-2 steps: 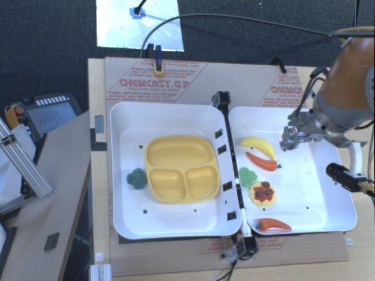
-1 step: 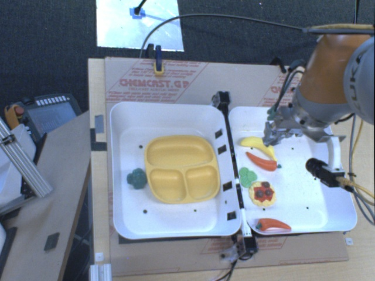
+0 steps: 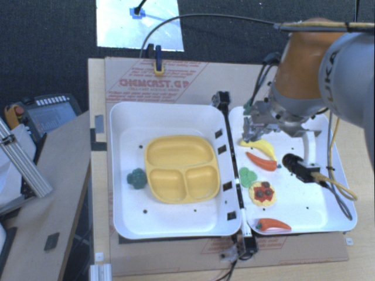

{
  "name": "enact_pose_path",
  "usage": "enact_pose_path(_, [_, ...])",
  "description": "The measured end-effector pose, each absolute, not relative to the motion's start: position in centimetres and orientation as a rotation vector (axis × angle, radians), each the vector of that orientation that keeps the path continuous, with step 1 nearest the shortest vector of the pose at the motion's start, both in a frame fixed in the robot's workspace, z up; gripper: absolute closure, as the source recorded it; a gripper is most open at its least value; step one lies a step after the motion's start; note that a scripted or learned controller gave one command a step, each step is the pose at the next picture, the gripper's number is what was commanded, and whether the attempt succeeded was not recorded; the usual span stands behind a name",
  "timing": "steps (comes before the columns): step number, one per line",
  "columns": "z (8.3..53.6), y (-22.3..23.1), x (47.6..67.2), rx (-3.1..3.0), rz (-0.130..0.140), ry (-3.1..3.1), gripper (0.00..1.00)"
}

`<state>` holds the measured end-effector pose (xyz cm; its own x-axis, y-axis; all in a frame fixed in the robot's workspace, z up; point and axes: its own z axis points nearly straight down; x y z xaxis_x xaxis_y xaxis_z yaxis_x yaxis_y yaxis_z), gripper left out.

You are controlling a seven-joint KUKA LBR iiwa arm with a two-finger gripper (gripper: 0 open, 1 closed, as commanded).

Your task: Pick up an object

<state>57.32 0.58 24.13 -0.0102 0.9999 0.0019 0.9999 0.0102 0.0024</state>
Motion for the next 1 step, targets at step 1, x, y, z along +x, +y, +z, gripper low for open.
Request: enact_pose_path(1, [22.65, 6.29, 57.24, 2.211, 0.002, 2.234, 1.00])
